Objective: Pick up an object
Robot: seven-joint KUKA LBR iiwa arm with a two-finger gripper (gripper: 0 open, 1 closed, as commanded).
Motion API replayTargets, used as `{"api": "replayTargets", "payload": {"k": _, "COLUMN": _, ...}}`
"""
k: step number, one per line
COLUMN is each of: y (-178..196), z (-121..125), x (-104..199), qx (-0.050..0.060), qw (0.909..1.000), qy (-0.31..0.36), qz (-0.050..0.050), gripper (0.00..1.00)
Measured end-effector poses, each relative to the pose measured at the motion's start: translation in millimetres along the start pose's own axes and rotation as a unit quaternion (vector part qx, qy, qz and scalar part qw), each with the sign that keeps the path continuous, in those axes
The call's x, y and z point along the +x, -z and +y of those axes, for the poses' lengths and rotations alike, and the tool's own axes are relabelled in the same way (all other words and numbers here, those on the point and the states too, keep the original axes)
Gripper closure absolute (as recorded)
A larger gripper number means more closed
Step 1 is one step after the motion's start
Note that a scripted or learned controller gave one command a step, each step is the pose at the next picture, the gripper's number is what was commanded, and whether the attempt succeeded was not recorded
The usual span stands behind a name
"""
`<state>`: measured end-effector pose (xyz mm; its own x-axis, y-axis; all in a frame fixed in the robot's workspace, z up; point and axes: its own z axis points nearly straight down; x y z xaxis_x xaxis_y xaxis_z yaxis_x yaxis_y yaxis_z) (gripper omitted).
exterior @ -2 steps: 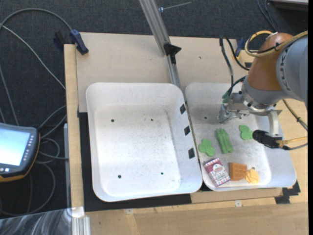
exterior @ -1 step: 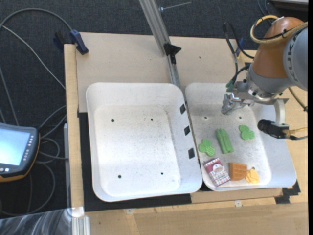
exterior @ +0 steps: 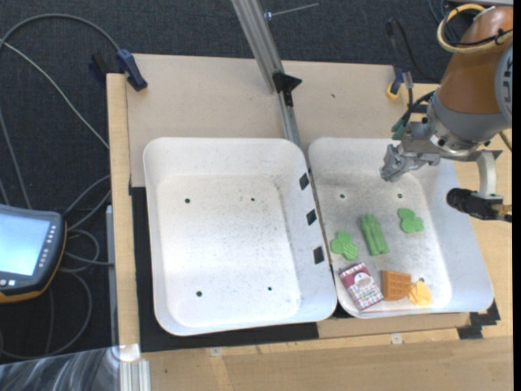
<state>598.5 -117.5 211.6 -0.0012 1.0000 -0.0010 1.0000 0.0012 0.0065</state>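
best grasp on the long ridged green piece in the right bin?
Probably a top-down grasp across the middle of the long green piece, closing on its two long sides. It lies flat, nearly lengthwise up the right bin, narrow across, with free floor on both sides. The gripper hangs above the bin's far end.

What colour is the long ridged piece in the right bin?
Green; the long ridged piece shows best in the camera view, lying in the right bin.

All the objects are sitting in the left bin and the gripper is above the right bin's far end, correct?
Not quite. The camera view shows the objects, such as the green block and the small red carton, in the right bin, not the left. The gripper is indeed above that bin's far end.
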Motion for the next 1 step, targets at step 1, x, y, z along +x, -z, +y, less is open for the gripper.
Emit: {"api": "replayTargets", "payload": {"k": 1, "y": 47.7, "z": 0.4, "x": 8.1, "qx": 0.000, "qw": 1.0000, "qy": 0.001, "qz": 0.000, "gripper": 1.00}}
